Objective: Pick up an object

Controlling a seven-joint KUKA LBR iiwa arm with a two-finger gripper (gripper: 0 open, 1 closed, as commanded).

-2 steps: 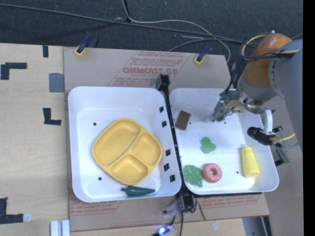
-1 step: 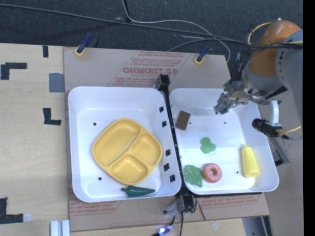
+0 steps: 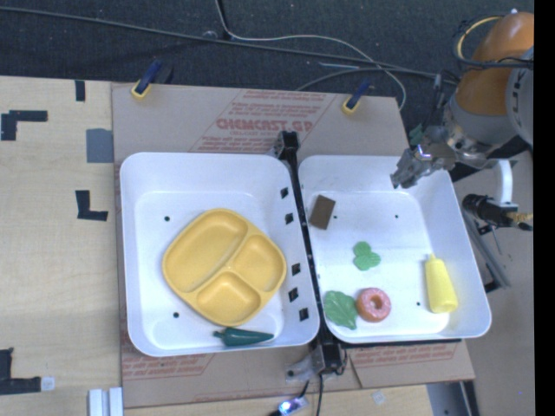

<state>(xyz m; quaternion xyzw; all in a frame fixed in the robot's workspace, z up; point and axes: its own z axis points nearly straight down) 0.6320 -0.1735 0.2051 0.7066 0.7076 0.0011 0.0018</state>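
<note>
The right bin (image 3: 451, 199) holds a brown block (image 3: 323, 211), a small green piece (image 3: 365, 256), a green leafy piece (image 3: 340, 308), a pink donut (image 3: 374, 304) and a yellow corn-like piece (image 3: 440, 284). The left bin (image 3: 139, 232) holds a yellow divided plate (image 3: 224, 265) and a dark green pepper (image 3: 244, 337). My gripper (image 3: 406, 174) hangs over the right bin's far right corner, well apart from all the objects. Nothing shows between its fingers.
The two bins meet at a black divider clip (image 3: 287, 146). Cables (image 3: 260, 37) run across the dark floor behind the cardboard base. The arm's orange band (image 3: 499, 50) sits at the upper right, beyond the bin.
</note>
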